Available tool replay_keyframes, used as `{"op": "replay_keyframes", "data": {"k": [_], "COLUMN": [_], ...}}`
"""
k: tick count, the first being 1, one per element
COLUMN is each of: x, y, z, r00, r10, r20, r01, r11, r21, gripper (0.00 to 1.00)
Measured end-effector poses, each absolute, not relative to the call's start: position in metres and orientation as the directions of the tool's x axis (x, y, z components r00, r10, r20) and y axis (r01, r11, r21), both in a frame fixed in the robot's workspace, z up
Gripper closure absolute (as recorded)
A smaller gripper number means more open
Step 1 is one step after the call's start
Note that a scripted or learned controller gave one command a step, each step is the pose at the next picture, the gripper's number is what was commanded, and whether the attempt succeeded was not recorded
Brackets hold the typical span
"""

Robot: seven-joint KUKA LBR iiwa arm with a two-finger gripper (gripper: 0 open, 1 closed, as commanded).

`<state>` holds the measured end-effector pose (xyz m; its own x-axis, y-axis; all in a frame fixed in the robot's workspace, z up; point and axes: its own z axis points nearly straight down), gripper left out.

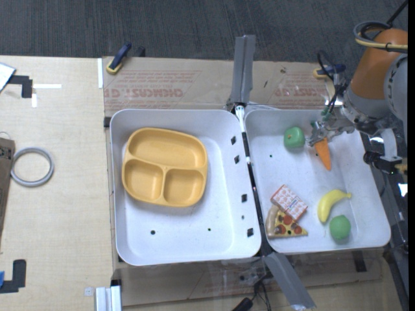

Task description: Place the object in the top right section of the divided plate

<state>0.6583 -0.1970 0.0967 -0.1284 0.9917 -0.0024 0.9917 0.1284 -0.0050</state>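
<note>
Two white bins sit side by side. The left bin (130, 238) holds a yellow divided plate (165, 166). In the right bin (363, 238) lie a green apple (294, 137), a carrot (323, 155), a banana (331, 204), a lime (340, 228), a pizza slice (285, 225) and a small red box (289, 203). The gripper (319, 137) hangs at the carrot's upper end.

Divided plate (165, 167): yellow, three sections, flat in left bin, upper part. Carrot (323, 155): orange, small, tip pointing down, in right bin's upper right area, beside a green apple (294, 138).
</note>
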Motion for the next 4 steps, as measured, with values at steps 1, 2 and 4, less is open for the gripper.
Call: {"op": "replay_keyframes", "data": {"k": [1, 2, 4], "x": [0.66, 0.626, 0.585], "y": [-0.148, -0.013, 0.065], "z": [0.178, 0.274, 0.191], "r00": [-0.635, -0.612, -0.681], "r10": [0.772, 0.791, 0.733], "r20": [-0.004, -0.002, 0.001], "r01": [0.772, 0.791, 0.733], "r11": [0.635, 0.612, 0.681], "r21": [0.003, 0.001, -0.002], "gripper": [1.0, 1.0, 1.0]}}
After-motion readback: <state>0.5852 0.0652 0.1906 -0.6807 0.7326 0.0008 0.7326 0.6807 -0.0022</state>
